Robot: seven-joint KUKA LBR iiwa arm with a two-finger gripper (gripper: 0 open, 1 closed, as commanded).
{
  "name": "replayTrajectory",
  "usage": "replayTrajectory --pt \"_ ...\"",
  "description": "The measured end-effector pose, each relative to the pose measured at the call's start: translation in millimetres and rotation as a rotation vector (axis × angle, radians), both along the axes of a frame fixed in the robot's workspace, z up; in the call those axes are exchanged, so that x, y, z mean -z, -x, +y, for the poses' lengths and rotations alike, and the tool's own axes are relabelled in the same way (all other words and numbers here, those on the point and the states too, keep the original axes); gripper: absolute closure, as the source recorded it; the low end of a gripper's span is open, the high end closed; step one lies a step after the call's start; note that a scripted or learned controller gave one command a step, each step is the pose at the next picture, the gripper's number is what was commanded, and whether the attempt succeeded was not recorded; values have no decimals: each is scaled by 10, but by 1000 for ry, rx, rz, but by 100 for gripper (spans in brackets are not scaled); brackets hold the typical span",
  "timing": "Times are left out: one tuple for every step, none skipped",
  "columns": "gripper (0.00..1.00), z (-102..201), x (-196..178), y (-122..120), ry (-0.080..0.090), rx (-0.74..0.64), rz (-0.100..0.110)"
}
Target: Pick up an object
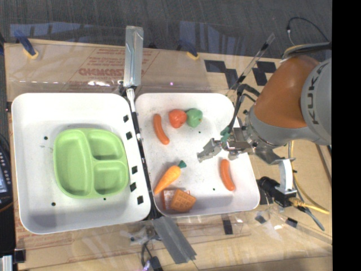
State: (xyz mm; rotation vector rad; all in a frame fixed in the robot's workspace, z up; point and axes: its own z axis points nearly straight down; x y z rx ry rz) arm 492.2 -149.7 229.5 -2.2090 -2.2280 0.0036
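The right bin (148, 103) holds several toy foods. A sausage (161, 129) lies near its left wall, with a red tomato (177, 118) and a green pepper (194, 117) beside it at the back. A carrot (170, 176) and a waffle piece (179, 200) lie at the front. Another sausage (227, 174) lies at the right. My gripper (207, 152) hangs over the bin's middle right, just left of and above that sausage, with nothing seen between its fingers.
The left bin (22, 112) holds a green divided plate (90, 162). A metal bar (133, 58) stands upright at the back between the bins. Cables (299, 205) run along the bench at the right.
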Motion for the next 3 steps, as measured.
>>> replayTrajectory --pt "0 596 1381 -237 1 -7 -3" --pt "0 596 374 -266 2 -314 -6" --pt "0 293 1187 42 -1 -253 0"
